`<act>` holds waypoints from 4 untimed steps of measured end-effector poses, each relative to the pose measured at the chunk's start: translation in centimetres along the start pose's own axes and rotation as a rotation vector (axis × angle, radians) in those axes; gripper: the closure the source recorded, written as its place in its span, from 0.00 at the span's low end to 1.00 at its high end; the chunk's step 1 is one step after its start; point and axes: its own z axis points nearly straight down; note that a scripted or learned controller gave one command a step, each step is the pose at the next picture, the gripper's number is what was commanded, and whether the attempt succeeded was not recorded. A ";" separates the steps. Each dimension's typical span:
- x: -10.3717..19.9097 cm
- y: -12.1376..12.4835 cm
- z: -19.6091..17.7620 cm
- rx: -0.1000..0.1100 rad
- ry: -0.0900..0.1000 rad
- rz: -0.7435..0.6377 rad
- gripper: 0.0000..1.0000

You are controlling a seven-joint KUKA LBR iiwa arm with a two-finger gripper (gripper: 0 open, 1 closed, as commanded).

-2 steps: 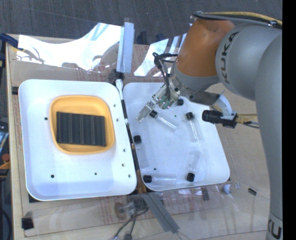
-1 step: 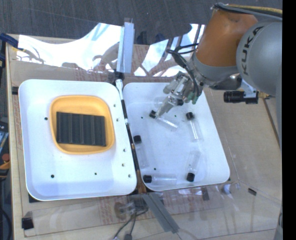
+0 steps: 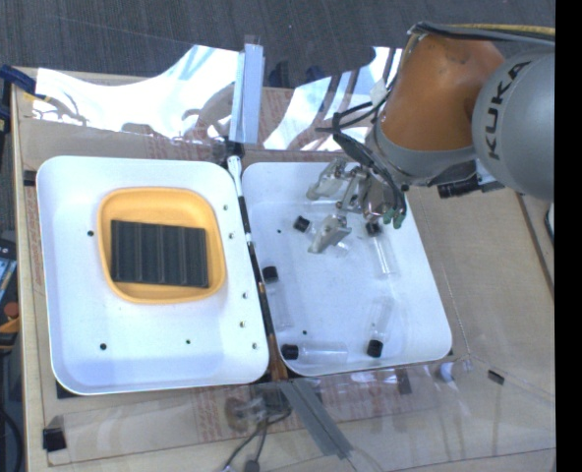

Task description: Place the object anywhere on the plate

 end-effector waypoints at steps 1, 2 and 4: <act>1.9 0.0 -0.4 0.000 0.001 -0.267 0.00; 2.4 -1.1 -1.9 0.001 -0.005 -0.581 0.00; 3.1 -2.2 2.5 -0.002 0.000 -1.260 0.00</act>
